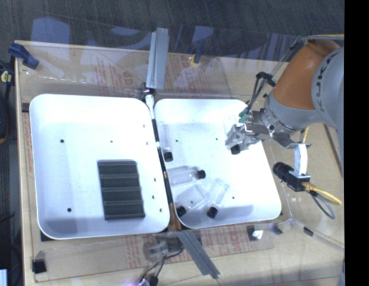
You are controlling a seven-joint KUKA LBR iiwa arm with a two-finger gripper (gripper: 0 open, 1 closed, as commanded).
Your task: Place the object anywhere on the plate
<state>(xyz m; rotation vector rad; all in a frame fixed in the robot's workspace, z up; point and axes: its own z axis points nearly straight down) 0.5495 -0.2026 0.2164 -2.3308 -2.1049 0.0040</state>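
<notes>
The plate [121,189] is a dark ridged rectangle lying flat in the left bin [53,118], towards its front. Several clear vials with black caps lie in the right bin [190,115]: one vial [185,175] near the middle, another vial [196,198] and a third vial [216,195] towards the front, plus a small capped one [166,155] beside the divider. My gripper [236,140] hangs over the right bin's far right part, well away from the vials and the plate. A small dark tip shows at its lower end; whether that is a cap I cannot make out.
A metal rail [156,58] runs back from the divider between the bins. Cables and a black connector [288,176] hang by the right bin's right rim. A bracket [196,255] sits in front of the bins.
</notes>
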